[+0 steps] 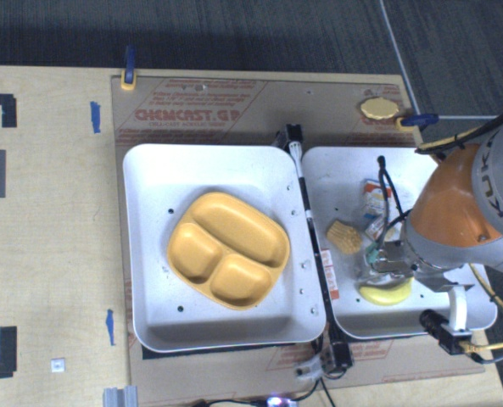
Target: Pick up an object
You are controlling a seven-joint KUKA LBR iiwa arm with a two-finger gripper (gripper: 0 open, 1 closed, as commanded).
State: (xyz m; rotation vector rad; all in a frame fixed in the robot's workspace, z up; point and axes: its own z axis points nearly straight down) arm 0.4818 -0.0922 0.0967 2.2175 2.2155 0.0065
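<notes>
Table bins: gripper (387,261) is hovering over banana (385,292) (grip state unclear); clutter is risking a miss.

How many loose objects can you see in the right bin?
3: a tan piece left-centre, a banana near the front, a wrapped item toward the back. The arm may hide more.

Single fixed camera, mounted above the desk (47,227), looking down at a slight slant. Far edge of the desk sits at top of frame with dark floor (234,15) beyond it. Mid distance: both white bins fit in frame, left bin (145,172) near centre, right bin (336,168) toward the right side. Arm (459,214) enters from the right edge, partly cropped.
</notes>
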